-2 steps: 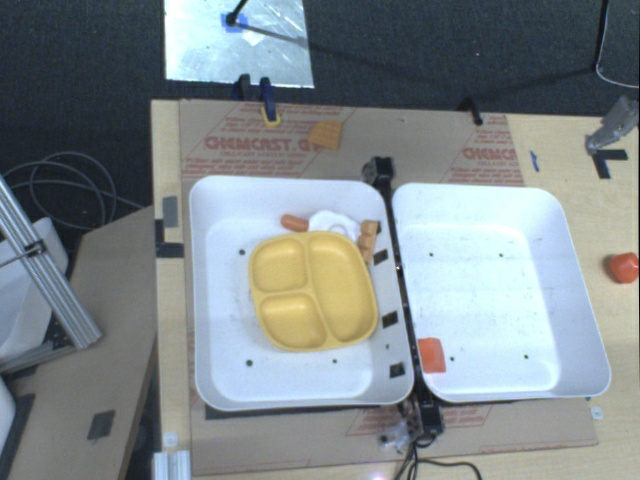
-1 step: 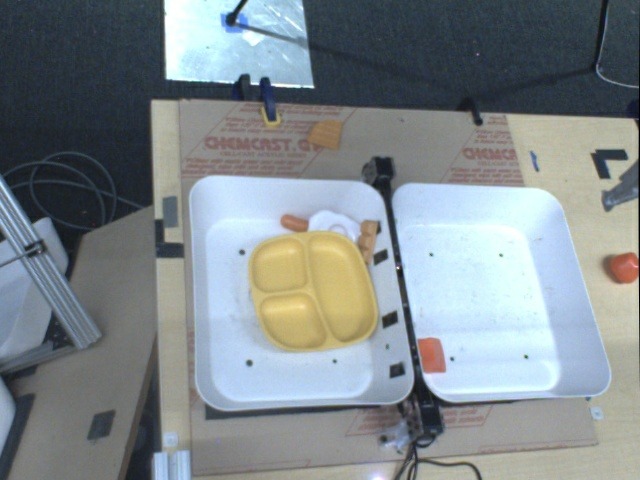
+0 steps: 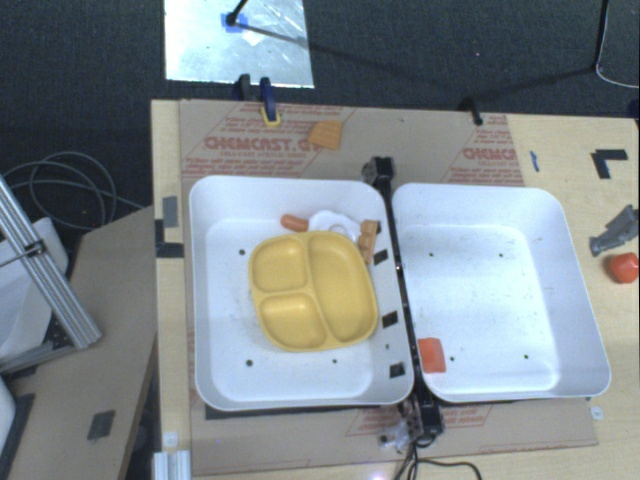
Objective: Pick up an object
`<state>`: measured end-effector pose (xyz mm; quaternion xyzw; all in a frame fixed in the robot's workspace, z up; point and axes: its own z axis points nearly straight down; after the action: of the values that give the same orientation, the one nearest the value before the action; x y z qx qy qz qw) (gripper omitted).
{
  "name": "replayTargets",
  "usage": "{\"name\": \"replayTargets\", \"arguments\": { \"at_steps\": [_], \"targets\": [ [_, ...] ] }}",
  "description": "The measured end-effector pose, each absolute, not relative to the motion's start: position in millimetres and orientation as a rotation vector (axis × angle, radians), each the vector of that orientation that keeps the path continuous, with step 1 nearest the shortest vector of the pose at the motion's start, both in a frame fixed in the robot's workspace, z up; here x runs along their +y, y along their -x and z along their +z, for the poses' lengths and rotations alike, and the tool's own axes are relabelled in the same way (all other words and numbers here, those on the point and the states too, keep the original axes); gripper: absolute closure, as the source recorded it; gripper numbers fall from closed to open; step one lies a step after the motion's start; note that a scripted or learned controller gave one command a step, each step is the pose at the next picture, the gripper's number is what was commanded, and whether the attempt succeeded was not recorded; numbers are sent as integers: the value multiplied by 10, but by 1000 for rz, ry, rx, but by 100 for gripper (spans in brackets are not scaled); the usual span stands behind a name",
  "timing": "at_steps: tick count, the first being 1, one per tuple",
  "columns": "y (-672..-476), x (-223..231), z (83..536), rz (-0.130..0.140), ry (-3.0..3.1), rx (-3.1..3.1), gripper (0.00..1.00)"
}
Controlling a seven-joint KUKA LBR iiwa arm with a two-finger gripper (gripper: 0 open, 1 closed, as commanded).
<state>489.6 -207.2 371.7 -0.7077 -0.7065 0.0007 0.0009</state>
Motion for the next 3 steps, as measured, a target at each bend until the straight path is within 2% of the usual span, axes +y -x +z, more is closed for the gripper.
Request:
{"name": "replayTargets", "arguments": {
  "at_steps": [1,2,3],
  "targets": [
    [-4869,-1283,3032,0,2206,-2230,0],
    [-5234,-672,2470,-1,2209,-2232,0],
    [-4840,-2167,3066,3,2246,-2215,0]
  ]
}}
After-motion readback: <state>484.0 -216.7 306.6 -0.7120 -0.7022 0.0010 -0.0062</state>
